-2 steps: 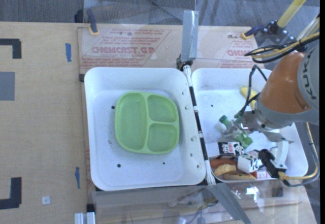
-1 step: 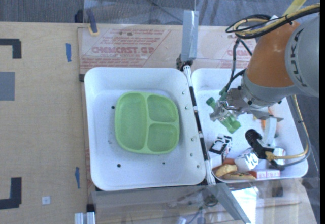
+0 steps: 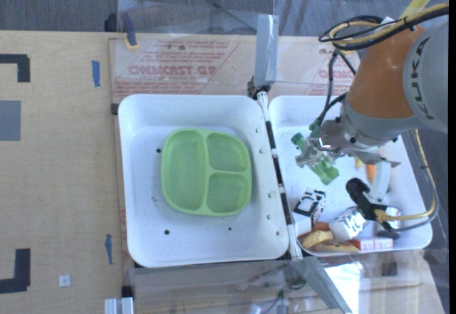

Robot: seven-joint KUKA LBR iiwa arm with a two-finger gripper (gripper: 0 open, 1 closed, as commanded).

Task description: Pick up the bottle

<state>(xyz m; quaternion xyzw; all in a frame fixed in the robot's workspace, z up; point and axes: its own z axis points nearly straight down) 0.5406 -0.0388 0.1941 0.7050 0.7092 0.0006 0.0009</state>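
A green bottle (image 3: 328, 171) lies slantwise in the right bin (image 3: 420, 231), its darker cap end (image 3: 298, 139) pointing up and left. My gripper (image 3: 313, 156) sits right over the bottle's middle, so green shows on both sides of it. The gripper covers the part of the bottle beneath it. I cannot tell whether the bottle rests on the bin floor or hangs just above it.
The left bin (image 3: 142, 234) holds a green divided plate (image 3: 206, 171). Near the right bin's front lie a small black-and-white item (image 3: 310, 203), a white and red container (image 3: 349, 223), a yellow-orange food piece (image 3: 319, 238) and a red strip (image 3: 374, 243). A divider wall (image 3: 274, 163) separates the bins.
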